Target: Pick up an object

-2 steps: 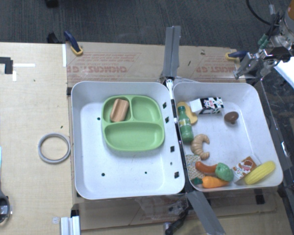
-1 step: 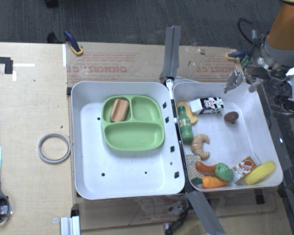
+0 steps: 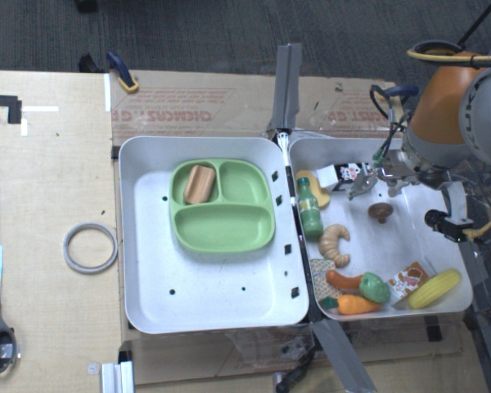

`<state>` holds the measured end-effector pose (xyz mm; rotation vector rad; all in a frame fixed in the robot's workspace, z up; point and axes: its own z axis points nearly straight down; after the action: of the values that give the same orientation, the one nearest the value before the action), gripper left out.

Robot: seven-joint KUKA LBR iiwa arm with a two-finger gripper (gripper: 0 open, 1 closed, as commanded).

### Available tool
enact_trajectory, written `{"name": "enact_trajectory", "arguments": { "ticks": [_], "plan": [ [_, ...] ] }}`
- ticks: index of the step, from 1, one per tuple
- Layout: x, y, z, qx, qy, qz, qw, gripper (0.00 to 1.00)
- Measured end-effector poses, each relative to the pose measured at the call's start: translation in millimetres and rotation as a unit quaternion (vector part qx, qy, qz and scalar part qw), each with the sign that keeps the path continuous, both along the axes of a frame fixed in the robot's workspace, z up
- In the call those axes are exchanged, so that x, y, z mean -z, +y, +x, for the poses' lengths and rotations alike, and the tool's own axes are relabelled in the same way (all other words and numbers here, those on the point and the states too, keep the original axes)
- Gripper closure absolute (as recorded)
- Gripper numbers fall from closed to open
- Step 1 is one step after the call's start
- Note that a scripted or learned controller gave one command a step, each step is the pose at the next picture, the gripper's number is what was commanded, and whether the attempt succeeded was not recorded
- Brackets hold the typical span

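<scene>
A light wooden bench [image 3: 49, 178] runs under dark carpet [image 3: 229, 15] at the far side. On it sit two white bins: the left bin [image 3: 147, 244] holds a green divided plate [image 3: 223, 205] with a bread roll [image 3: 199, 183] in its far-left compartment. The right bin [image 3: 409, 244] holds a green bottle [image 3: 309, 210], croissant [image 3: 335, 242], corn [image 3: 434, 288], carrot [image 3: 353, 304] and a small brown mushroom [image 3: 380, 212]. The gripper [image 3: 375, 180] hovers over the right bin's far part; whether it is open, I cannot tell. A tape ring [image 3: 90, 246] lies left.

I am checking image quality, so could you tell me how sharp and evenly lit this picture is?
Camera view: even, soft light; the green tray is crisp in the left bin; mild glare on the right bin floor; the end effector looks small and slightly soft.
</scene>
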<state>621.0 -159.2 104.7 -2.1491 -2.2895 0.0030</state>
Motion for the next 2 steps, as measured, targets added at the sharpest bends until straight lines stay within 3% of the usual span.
{"name": "enact_trajectory", "arguments": {
  "ticks": [1,2],
  "plan": [
    [11.0,-56.3,5.8,-0.011,-0.003,0.0037,0.9999,0.0],
    [11.2,-56.3,5.8,-0.011,-0.003,0.0038,0.9999,0.0]
  ]
}}
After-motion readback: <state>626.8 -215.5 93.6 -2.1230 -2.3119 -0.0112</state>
